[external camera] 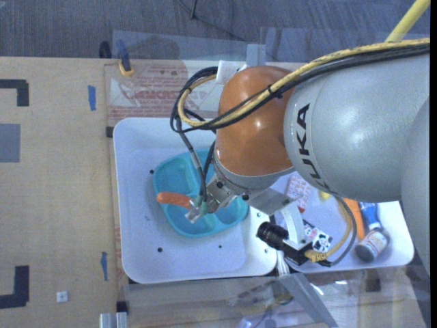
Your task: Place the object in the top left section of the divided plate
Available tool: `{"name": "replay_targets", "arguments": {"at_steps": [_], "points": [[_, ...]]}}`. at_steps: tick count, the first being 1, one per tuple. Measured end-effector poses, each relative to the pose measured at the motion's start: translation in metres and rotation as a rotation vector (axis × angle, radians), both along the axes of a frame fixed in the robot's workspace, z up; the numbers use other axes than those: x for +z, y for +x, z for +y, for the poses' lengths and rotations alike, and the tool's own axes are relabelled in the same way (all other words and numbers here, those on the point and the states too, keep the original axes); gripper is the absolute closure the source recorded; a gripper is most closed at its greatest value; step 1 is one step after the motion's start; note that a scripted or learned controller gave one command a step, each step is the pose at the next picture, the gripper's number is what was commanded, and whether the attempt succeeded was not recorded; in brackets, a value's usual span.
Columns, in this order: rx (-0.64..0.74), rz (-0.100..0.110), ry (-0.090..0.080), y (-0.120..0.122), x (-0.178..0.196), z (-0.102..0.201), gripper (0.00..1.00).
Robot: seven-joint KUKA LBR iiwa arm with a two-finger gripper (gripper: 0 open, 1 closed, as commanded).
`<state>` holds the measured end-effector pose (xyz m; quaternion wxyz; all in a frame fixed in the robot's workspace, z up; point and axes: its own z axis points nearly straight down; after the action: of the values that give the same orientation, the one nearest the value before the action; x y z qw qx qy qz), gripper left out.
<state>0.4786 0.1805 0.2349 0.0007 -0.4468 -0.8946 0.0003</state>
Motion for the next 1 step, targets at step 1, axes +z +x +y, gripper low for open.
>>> {"name": "replay_targets", "arguments": {"at_steps": [1], "points": [[-0.001, 0.0, 0.0, 0.0002, 0.0001, -0.0003, 0.0]]}}
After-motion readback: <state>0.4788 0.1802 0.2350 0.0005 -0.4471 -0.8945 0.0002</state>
